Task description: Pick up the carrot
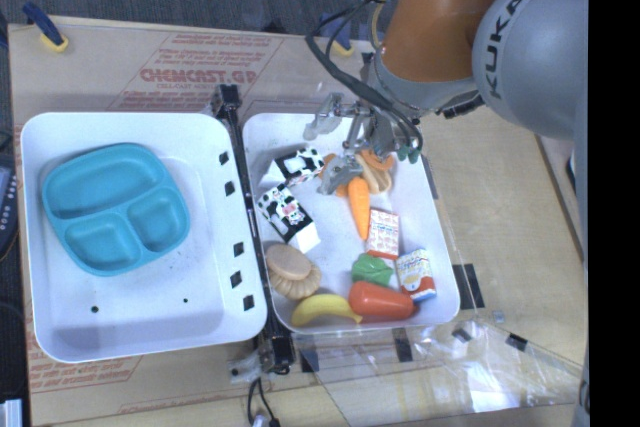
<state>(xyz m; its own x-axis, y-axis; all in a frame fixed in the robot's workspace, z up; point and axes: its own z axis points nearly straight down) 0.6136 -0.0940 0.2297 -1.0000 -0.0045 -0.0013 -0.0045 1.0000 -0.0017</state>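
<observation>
Hovering over the carrot, the gripper seems mid-approach; jaw state unclear, and next it must descend squarely.

The gripper sits right over the carrot, covering its thick top end, and the fingers are too tangled with cables to read. Something tan and rounded just beside the carrot top is half hidden under the wrist, so I can't name it. The arm runs out past the right edge, and its upper part is cut off.
</observation>
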